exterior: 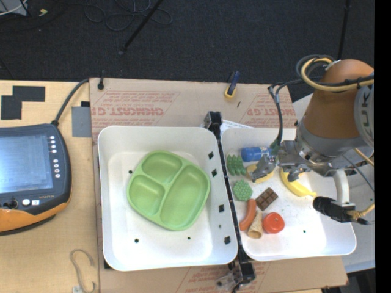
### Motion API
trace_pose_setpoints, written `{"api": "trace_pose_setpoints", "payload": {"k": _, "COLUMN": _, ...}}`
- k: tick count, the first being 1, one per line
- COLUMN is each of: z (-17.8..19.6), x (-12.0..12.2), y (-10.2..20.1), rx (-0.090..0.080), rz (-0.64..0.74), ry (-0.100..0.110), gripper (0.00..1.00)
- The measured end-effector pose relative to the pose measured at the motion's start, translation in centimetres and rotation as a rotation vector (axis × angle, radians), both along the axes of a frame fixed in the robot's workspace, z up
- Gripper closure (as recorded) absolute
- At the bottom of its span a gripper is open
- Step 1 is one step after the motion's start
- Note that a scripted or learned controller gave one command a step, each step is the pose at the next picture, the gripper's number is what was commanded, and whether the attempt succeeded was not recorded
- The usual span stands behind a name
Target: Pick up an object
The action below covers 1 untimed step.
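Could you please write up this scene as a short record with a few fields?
left bin: green tray
right bin: blue item, banana, brown block, carrot, red item, green toys
gripper: low over the right bin, beside the blue item; nothing seen between its fingers
bench extras: pendant at left
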<state>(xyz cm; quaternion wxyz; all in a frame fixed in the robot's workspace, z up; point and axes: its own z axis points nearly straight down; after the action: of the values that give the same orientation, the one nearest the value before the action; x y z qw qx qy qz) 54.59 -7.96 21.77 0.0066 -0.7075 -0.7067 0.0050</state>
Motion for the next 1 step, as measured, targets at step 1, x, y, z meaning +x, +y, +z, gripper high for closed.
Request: {"api": "trace_pose_setpoints", "payload": {"k": 1, "z": 0.62, "x": 0.26, "y": -0.02, "rx": -0.001, "rz": 0.002, "ry": -0.012, "gripper": 0.00}}
